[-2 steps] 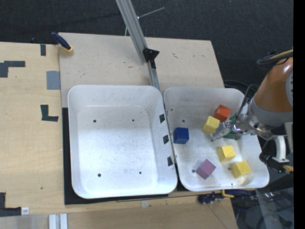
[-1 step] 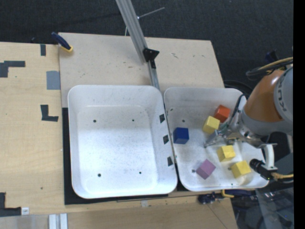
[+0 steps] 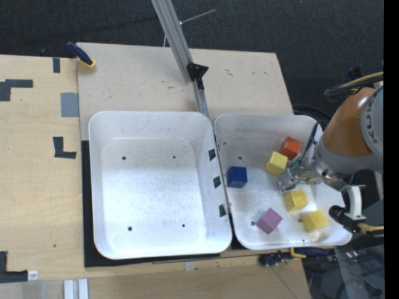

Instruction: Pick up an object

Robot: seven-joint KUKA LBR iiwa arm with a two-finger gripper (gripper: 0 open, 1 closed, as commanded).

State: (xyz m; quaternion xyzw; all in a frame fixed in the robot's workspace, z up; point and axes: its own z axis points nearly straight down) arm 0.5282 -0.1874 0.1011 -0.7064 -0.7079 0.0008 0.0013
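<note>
Purple block (image 3: 269, 220) lies nearest, by the right bin's (image 3: 249, 237) front edge. Arm reaches from the right, pincer (image 3: 291, 180) low between yellow blocks; its grip state is unclear. Left bin (image 3: 100, 229) offers room.

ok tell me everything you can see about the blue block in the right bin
The blue block is a small cube of solid, matte blue, plain on every face that shows. It sits flat on the floor of the right bin, near the bin's left wall, apart from the other blocks. Nothing touches it: the closest, a yellow block, lies to its right, and the gripper is further right again.
</note>
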